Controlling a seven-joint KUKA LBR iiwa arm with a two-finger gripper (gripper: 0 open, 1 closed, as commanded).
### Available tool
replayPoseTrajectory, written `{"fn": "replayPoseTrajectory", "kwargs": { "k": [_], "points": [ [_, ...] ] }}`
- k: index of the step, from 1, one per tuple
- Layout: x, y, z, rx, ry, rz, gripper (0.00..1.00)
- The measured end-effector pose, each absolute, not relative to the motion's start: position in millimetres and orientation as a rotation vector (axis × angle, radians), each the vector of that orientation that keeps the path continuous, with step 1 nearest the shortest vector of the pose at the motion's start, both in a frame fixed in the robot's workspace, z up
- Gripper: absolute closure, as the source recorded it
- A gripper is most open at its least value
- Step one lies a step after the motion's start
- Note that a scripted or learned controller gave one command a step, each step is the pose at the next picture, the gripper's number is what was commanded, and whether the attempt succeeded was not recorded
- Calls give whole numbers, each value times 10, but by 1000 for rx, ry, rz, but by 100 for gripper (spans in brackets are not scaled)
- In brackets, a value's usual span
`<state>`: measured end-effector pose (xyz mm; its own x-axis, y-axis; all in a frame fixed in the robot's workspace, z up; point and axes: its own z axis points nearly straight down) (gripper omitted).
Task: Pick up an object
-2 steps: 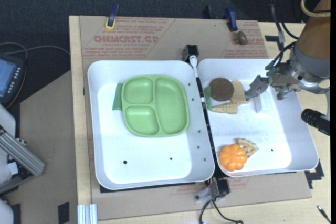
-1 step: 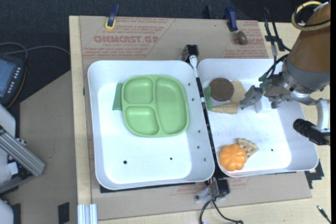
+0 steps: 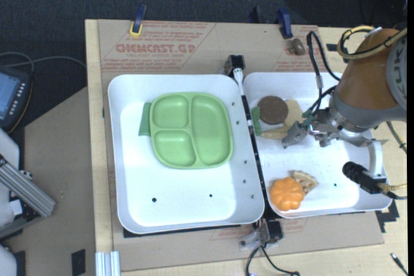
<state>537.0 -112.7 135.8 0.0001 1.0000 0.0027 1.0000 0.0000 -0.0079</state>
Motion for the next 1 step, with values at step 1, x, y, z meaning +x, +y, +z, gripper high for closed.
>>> {"fn": "replayPoseTrajectory", "kwargs": {
  "k": [1],
  "points": [
    [5361,-1118,827,-2218,-2217,4,0]
  ]
}}
